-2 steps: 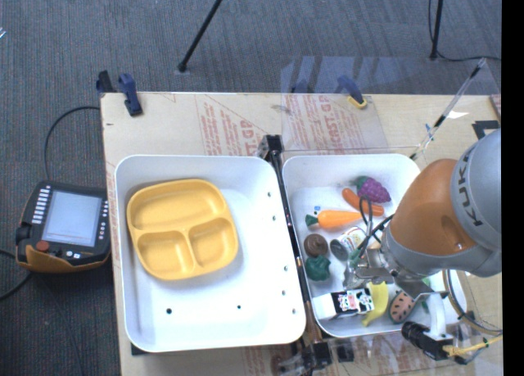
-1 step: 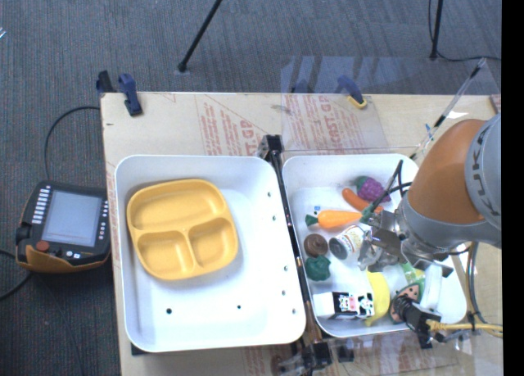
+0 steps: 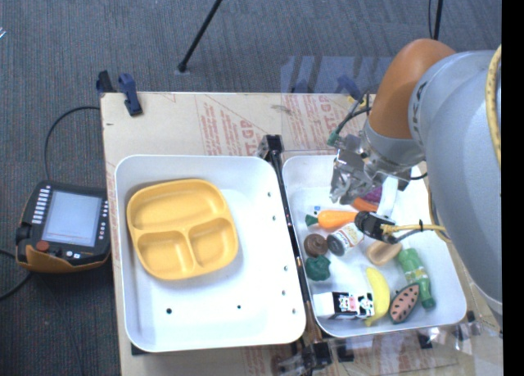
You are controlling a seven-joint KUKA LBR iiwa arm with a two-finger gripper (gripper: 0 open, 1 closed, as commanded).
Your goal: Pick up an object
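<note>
I am reaching in from the right, and my tool (image 3: 348, 182) is hanging over the back part of the right bin (image 3: 446, 317), just above a toy carrot (image 3: 337, 219). From this angle I cannot tell how the tool is set, and I am seeing nothing caught in it.

The right bin is holding the jumble I am working over — the orange carrot with its green top is lying nearest the tool, and a small brown round piece (image 3: 315, 244) and a little jar with a white label (image 3: 345, 239) are sitting just in front of it. A dark green lump (image 3: 318, 267) is lying beside the bin's left wall. Toward the front, a banana (image 3: 377, 292) is lying next to a black-and-white carton (image 3: 345, 305), with a green bottle (image 3: 413, 272) and a reddish oval piece (image 3: 404, 303) close by.

The left bin (image 3: 147, 329) is carrying a yellow divided plate (image 3: 180, 227). Off the desk (image 3: 213, 120), on the carpet at the left, a teach pendant (image 3: 65, 227) is lying.
</note>
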